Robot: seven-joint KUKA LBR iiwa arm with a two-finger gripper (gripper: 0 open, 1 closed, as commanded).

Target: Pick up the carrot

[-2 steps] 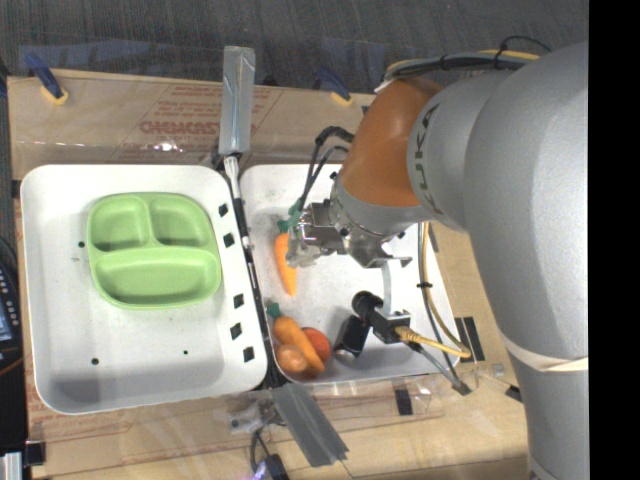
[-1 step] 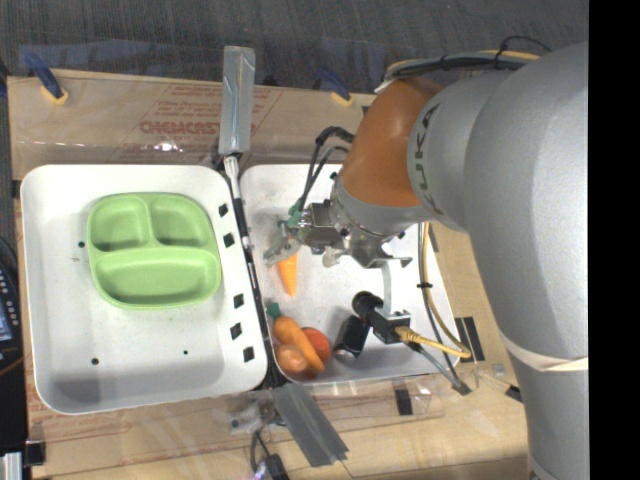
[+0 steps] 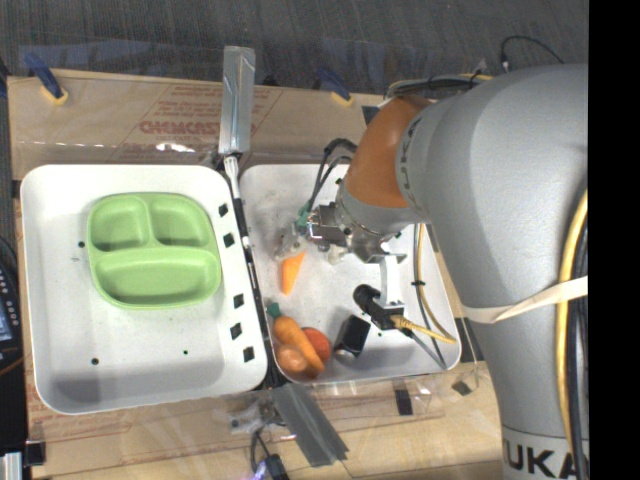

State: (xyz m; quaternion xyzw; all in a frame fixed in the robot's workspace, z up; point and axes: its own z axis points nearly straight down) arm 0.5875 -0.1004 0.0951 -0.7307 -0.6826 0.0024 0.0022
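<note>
Right bin [image 3: 262,190] holds small orange carrot [image 3: 291,272].

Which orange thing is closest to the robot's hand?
The small orange carrot piece lying alone mid-bin, just below the hand. The other orange things sit piled in the bin's near corner.

green divided plate [image 3: 155,247] in left bin [image 3: 60,268], black object [image 3: 351,337]

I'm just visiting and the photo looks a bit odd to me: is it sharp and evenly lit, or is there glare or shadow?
Camera view: soft and grainy; the right bin floor glares pale around the carrot; the left bin shades grey toward its near corner; the arm looms large and blurry.
</note>
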